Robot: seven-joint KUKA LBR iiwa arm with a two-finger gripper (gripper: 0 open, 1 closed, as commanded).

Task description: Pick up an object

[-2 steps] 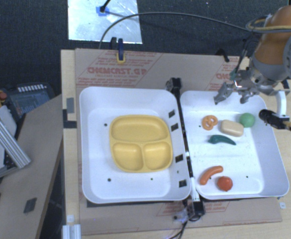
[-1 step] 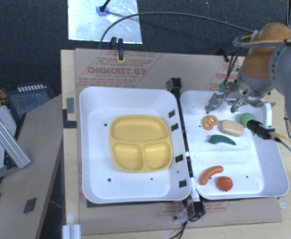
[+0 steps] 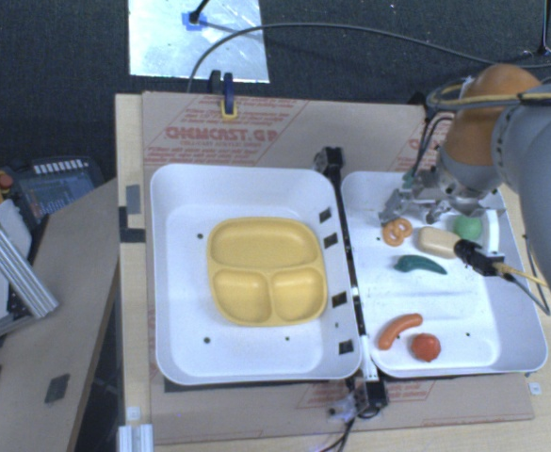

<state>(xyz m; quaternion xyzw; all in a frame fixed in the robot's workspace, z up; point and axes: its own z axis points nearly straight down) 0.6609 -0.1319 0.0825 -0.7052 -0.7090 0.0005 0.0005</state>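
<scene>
I count two white bins: the left bin (image 3: 176, 252) holds one yellow divided tray (image 3: 264, 270) with three compartments, and the right bin (image 3: 501, 347) holds six loose pieces, one of each kind: an orange pretzel (image 3: 397, 232), a cream block (image 3: 437, 242), a green ball (image 3: 468, 225), a dark teal pod (image 3: 420, 265), an orange sausage (image 3: 398, 329) and a red tomato (image 3: 426, 347). My arm (image 3: 529, 149) comes in from the right, wrist bent down over the far end of the right bin, and my gripper (image 3: 416, 199) sits just above the pretzel, near the block and the ball. I cannot tell how my gripper is set. A black cable (image 3: 487, 262) trails from my wrist across the bin's right side, beside the pod. The sausage and tomato lie well apart from me, at the near end.
</scene>
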